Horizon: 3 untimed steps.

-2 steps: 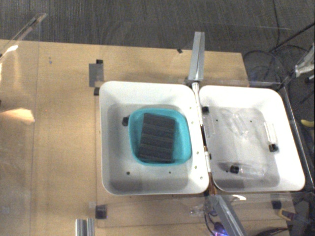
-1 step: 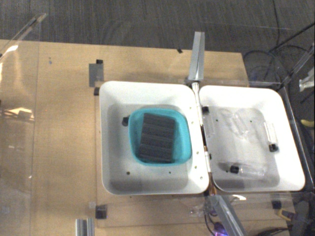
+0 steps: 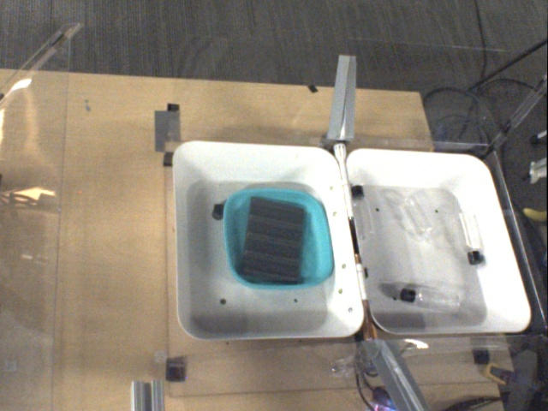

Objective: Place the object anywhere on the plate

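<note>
Nearest, along the front edge of the pale wooden bench (image 3: 94, 255), sit a small black block (image 3: 175, 368) and a short silver metal stub (image 3: 147, 394). A slanted grey metal bar (image 3: 396, 385) lies just below the seam where the two bins meet.

Next come the bins, touching side by side. The left shallow white bin (image 3: 197, 264) holds the turquoise, round-cornered square plate (image 3: 320, 240), set roughly in its middle. The dark grey, ribbed rectangular block (image 3: 274, 240) lies flat on that plate. Its long side runs front to back with a slight tilt, and turquoise rim shows on all sides of it. A small black piece (image 3: 217, 211) sits just at the plate's left edge; what it is I cannot make out.

The right shallow white bin (image 3: 503, 302) holds clear plastic things that are hard to read against the white. A see-through tube with a black cap (image 3: 428, 295) lies near the front. A second capped clear tube (image 3: 469, 236) lies toward the right wall, and a crumpled transparent piece (image 3: 419, 211) lies further back.

Whether my fingers are released or clenched I cannot tell.

Behind the bins a grey metal post (image 3: 344, 99) stands over the seam, and a dark bracket (image 3: 169, 128) sits off the left bin's far corner. Farthest back are grey carpet (image 3: 240, 15) and black cables (image 3: 479, 92).
</note>
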### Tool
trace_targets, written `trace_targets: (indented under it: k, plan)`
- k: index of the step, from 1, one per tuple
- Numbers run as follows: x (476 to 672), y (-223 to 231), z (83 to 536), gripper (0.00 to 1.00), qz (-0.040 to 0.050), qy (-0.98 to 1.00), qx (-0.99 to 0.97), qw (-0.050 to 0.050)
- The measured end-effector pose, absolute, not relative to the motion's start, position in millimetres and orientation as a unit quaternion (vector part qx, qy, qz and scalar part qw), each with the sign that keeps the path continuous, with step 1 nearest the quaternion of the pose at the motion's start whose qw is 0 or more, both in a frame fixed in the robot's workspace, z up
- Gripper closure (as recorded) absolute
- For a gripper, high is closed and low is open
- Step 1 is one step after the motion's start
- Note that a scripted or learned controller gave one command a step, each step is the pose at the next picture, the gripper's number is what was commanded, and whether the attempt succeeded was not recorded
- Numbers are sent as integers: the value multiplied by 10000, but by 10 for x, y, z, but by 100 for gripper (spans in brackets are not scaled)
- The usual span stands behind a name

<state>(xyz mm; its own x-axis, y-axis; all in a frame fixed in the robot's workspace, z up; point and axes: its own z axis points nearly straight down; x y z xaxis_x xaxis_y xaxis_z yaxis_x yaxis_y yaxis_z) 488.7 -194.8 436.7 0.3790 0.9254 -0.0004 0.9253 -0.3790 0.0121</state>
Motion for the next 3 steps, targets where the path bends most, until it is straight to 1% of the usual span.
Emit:
trace_targets:
  k: [1,2,3]
  plan:
    - [4884,-1980,4368,0,36,5291,8486,46]
    - [5129,-1956,4362,0,31,4764,8792,37]
    - [4891,-1935,4363,0,36,4376,8991,43]
